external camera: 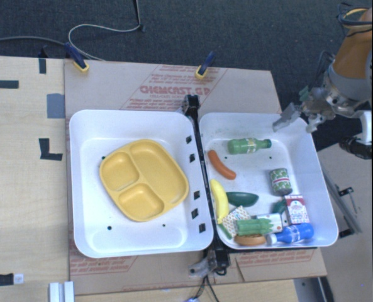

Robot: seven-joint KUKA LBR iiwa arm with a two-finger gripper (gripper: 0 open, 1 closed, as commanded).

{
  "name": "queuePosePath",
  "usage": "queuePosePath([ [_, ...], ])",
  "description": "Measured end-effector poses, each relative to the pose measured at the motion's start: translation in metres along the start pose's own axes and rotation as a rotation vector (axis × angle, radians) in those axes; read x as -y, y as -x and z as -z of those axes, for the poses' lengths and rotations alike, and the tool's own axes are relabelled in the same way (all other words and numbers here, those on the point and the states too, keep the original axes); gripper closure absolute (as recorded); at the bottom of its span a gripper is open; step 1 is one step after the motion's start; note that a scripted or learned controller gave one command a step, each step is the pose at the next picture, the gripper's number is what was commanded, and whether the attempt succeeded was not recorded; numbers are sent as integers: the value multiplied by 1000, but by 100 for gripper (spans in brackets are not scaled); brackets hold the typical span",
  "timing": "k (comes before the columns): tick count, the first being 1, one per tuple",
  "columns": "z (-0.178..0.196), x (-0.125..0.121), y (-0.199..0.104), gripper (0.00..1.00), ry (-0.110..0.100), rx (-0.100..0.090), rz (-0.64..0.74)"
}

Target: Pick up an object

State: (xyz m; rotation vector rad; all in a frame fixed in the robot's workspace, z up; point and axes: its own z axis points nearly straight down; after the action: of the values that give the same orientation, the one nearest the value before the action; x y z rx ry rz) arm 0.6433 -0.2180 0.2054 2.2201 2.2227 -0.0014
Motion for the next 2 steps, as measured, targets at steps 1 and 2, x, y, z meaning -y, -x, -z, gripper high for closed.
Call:
queuePosePath([
  [1,-116,-19,-48,0,2,0,2],
  [2,-120,-26,-125,0,2,-2,2],
])
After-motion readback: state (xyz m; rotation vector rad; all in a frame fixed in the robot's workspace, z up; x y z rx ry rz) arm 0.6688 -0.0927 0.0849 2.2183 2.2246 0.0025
